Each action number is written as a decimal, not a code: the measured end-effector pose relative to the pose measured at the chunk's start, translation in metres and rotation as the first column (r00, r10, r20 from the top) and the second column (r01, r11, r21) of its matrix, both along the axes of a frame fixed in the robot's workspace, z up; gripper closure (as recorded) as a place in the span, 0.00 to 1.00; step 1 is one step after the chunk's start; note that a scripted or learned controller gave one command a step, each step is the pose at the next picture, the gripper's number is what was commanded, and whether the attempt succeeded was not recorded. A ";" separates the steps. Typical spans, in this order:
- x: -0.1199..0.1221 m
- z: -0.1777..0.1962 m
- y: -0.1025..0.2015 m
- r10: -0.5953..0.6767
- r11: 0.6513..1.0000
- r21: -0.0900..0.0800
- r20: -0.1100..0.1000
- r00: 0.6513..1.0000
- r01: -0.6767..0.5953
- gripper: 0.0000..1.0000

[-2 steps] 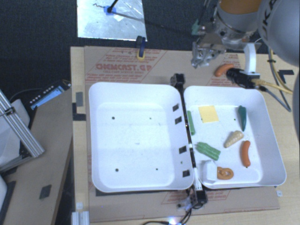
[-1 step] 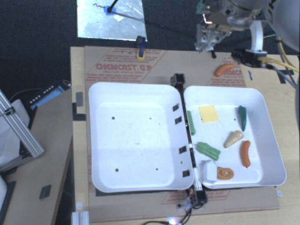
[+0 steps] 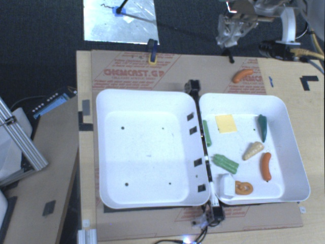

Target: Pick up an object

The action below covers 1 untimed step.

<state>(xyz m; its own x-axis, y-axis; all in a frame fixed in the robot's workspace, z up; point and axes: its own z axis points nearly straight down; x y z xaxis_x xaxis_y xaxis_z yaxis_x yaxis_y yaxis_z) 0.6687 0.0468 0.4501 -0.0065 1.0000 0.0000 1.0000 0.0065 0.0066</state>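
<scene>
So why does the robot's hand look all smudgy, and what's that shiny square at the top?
In the camera view, the gripper looks smeared, probably motion blur; the silver sheet reflects the lights as pale glare; the left bin has a soft grey shadow across its floor, while the yellow square stays crisp.

The right bin holds all the small items; the left bin lies beside it.

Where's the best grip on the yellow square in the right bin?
The yellow square lies flat on the floor of the right bin, so there is little height to pinch. Probably best to come straight down and close across two opposite edges at its middle. It has open floor on all sides, with the green stick at its left the nearest neighbour.
</scene>
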 end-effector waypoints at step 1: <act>-0.140 -0.026 0.003 -0.002 1.000 0.003 -0.010 1.000 0.002 1.00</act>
